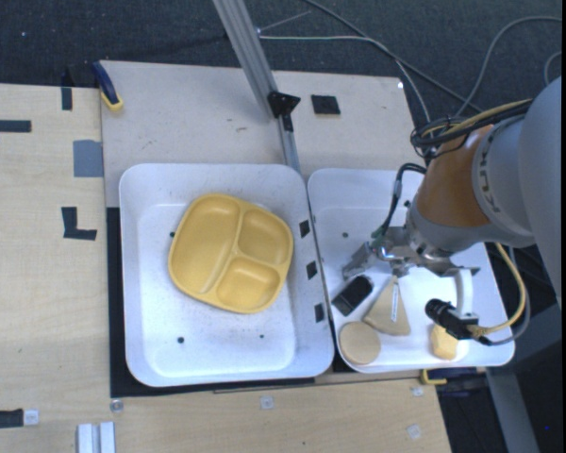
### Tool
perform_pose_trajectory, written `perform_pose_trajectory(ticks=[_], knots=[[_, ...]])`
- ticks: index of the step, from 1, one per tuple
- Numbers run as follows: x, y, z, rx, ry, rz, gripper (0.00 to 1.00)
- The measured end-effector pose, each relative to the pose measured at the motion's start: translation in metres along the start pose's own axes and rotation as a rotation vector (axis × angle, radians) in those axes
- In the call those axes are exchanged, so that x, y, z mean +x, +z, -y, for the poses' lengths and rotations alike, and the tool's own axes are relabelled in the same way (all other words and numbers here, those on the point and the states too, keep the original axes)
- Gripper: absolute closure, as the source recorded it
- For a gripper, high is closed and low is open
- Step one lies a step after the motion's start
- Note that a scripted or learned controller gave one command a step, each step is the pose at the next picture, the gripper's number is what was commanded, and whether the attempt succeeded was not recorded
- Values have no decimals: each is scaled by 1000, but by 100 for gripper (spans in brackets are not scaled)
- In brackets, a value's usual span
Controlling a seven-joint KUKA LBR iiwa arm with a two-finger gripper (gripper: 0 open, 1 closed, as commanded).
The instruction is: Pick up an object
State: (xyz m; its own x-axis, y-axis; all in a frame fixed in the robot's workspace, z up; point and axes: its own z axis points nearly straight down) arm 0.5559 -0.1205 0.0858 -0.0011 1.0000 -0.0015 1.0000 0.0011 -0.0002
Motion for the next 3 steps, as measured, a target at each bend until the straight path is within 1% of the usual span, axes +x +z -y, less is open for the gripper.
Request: perform_pose_trajectory(ticks=[1,2,3], knots=[[0,-13,-2,-6,-1,0,100],[-1,-75,-5,-3,0,-1,100],[-11,-132,-8,-4,1,0,100]])
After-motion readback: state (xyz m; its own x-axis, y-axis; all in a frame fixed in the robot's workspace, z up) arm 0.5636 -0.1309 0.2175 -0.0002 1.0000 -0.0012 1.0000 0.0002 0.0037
